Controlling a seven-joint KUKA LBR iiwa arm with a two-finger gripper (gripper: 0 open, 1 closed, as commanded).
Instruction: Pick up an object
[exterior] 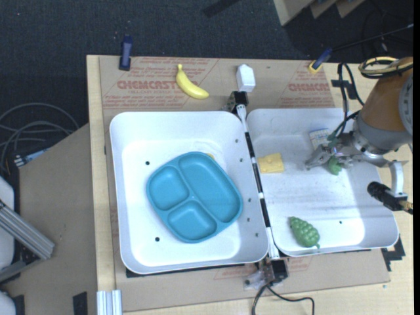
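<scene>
Camera view shows two white bins, the left bin (125,176) with one blue divided plate (192,195), the right bin (367,231) with one yellow block (271,164), one green bumpy toy (304,232) and the gripper (326,159), fingers closed around one small green object (335,167), one banana (190,84) outside.

The grey arm (387,113) reaches in from the worktop's right edge, orange band above the wrist, angled down and leftward. Its gripper (326,157) hangs low over the right bin's far half, near the back edge.
</scene>
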